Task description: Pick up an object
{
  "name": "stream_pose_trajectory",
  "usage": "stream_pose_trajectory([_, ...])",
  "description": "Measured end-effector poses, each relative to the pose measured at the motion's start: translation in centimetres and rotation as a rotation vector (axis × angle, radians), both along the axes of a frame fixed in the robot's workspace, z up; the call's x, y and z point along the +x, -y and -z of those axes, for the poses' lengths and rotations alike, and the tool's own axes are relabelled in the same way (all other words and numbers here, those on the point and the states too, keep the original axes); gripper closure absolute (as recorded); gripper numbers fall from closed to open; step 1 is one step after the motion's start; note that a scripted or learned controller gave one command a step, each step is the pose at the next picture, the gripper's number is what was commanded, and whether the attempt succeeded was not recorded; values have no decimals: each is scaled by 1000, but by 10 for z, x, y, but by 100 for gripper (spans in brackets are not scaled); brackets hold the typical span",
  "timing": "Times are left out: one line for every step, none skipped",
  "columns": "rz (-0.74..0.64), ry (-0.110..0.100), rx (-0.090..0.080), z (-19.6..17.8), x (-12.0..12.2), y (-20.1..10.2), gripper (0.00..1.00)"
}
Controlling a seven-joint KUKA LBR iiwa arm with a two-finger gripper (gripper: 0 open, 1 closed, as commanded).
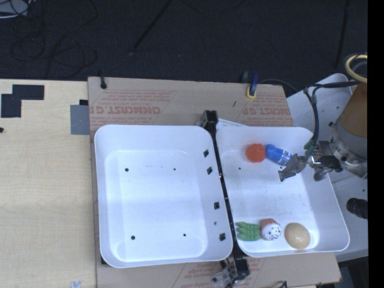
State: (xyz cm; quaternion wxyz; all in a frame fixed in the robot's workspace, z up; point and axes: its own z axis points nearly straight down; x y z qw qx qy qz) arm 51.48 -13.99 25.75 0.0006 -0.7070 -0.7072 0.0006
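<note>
Orange ball (255, 153) sitting in right bin (336, 233), touching blue bottle (277, 154). End effector (292, 168) hovering just beside bottle, fingers spread, pinching nothing. Green toy (247, 231), spotted ball (270, 230), tan egg (296, 235) lining up along near wall.

Arm (360, 110): broad orange-tan section w/ a pale yellowish ring at top, grey metal housing below it toward the wrist. Black cable (313, 110) loops off the housing. Gripper (292, 168): small, dark grey, angular metal fingers; a green spot near its base, possibly an LED.
</note>
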Motion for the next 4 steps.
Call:
stream_pose_trajectory([-3,5,0,-65,7,-25,0])
stream_pose_trajectory([-7,13,0,-192,-16,-72,0])
stream_pose_trajectory([-10,3,2,-212,-39,-163,0])
stream_pose_trajectory([-7,-3,-2,-220,-38,-160,100])
